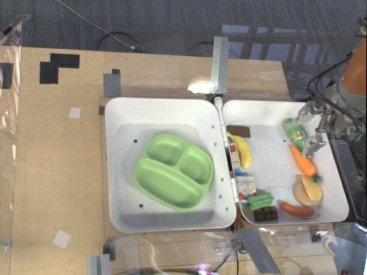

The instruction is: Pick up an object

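Wooden bench (57, 171) carries two shallow white bins side by side. Left bin (123, 119) holds one green divided plate (174, 169), three compartments, lying flat near the bin's middle. Right bin (269, 119) holds the small items. Arm (352, 76) enters at the right edge, orange band visible above the wrist, cables looping beside it. Gripper (316, 132) sits low over the right bin's far-right side; its metal fingers (314, 145) point down toward the bin floor, but how far apart they stand cannot be told from this angle, and nothing is plainly seen between them. A green packet (295, 133) lies just beside the gripper on its left, touching or nearly so. An orange carrot (303, 161) lies just below the fingertips, tilted, its green end toward the bin's near-right. Yellow banana (243, 150) rests along the bin's left wall, with a dark brown block (239, 132) at its upper end. Near the front wall: a tan round piece (308, 191), a reddish sausage (297, 210), a chocolate bar (265, 213), a green item (260, 200) and a small printed carton (245, 183), clustered close together.
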